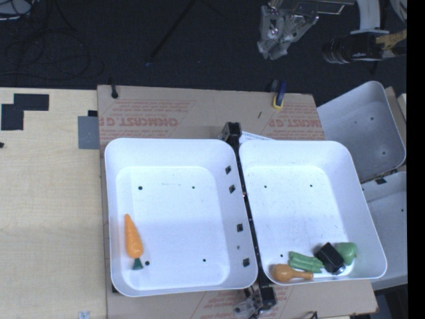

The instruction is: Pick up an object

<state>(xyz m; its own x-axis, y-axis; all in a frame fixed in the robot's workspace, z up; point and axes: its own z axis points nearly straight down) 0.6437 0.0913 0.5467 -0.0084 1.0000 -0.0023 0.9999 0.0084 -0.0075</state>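
Bench, viewed from above at a slant.

Left bin (169, 153): shallow, white. Holds one carrot (133, 239), orange with a small green stem end, lying along the left wall near the front left corner, stem end toward the front edge.

Right bin (299, 153): shallow, white, set just beside the left bin, the two rims meeting along a dark centre strip. All contents are gathered at the front edge toward the front right corner:
- orange pear-shaped piece (289, 273), at the front rim, leftmost of the group;
- green pod-like piece (305, 262), just behind and right of the orange piece, touching it;
- black block (329, 258), tilted, lying against the right end of the green pod;
- second green piece (346, 250), rounded, just right of the black block and partly hidden by it.

Cardboard sheet (199, 115): brown, printed with red lettering, under both bins.

Gripper (277, 42): raised well behind the bins, above the dark floor beyond the back edge of the cardboard, far from every object. Nothing is seen between its fingers. Whether they stand apart or together cannot be told at this distance.
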